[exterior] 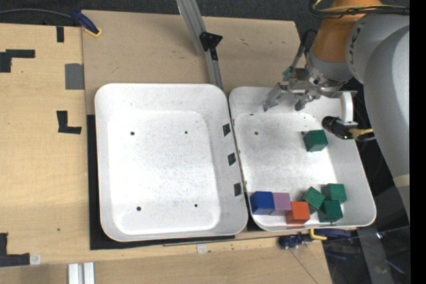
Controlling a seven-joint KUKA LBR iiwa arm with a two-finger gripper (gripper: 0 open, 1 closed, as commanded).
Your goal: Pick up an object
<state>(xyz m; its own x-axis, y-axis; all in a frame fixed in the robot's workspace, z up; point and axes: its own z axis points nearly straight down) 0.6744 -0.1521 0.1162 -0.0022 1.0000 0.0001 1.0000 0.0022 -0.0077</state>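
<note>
Green block [315,140], lying alone on the right bin's [266,143] floor, sits just below and right of the claw [286,102]. That claw hovers over the bin's upper edge, its two grey fingers spread apart with nothing between them. Farther below, along the bin's near wall, cluster a blue cube [262,202], purple cube [282,201], orange cube [299,211] and three more green blocks [326,201]. No readable writing shows anywhere.

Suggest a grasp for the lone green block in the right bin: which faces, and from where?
Come straight down on the green block and pinch two opposite side faces. It sits apart from the cluster by the right bin's near rim, with bare floor all round, so the fingers have room. It lies slightly rotated; turn the gripper to match.
</note>
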